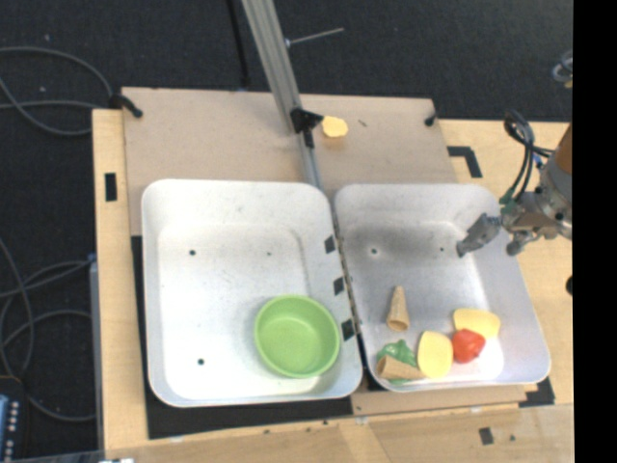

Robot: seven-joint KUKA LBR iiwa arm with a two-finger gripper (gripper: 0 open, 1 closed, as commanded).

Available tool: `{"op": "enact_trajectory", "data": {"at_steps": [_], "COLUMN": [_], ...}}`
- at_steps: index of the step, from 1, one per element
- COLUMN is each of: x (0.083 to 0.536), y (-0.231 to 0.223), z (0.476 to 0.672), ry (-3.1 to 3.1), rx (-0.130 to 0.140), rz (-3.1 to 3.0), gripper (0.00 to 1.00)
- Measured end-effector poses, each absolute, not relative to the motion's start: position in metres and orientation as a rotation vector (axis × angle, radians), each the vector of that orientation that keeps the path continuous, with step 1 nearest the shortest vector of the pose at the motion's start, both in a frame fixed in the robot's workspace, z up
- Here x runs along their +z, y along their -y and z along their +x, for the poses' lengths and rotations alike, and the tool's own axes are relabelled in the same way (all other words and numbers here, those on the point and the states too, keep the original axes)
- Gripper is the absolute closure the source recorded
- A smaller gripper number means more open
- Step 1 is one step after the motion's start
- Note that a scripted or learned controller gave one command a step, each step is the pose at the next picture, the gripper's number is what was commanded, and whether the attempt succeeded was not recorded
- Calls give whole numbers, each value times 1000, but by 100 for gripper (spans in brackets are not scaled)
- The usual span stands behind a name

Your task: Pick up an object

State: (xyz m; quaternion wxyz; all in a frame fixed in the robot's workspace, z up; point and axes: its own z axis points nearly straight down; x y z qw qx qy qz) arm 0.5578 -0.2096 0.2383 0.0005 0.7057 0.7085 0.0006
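Observation:
My gripper (495, 238) hangs over the right edge of the right bin (405, 210), its two grey fingers spread apart with nothing between them. Below it, in the bin's front part, lie a tan cone (397, 308), a yellow piece (476, 322), a red piece (468, 344), another yellow piece (435, 353) and a small tan and green item (396, 360). The gripper stands well above and behind this cluster, apart from all of it.
A green bowl (297, 335) sits in the front right part of the left bin (193, 230). A grey metal post (275, 61) rises behind the bins, with a small yellow object (335, 127) on the bench beside its base.

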Motion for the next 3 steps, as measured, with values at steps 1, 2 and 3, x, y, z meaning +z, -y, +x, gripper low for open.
{"op": "enact_trajectory", "data": {"at_steps": [1, 2, 3], "x": [238, 178, 128], "y": [210, 215, 227], "z": [558, 551, 548], "ry": [-2225, -2222, -2221], "rx": [2, -7, -7], "rz": [2216, 2225, 2224], "gripper": [0, 0, 0]}}
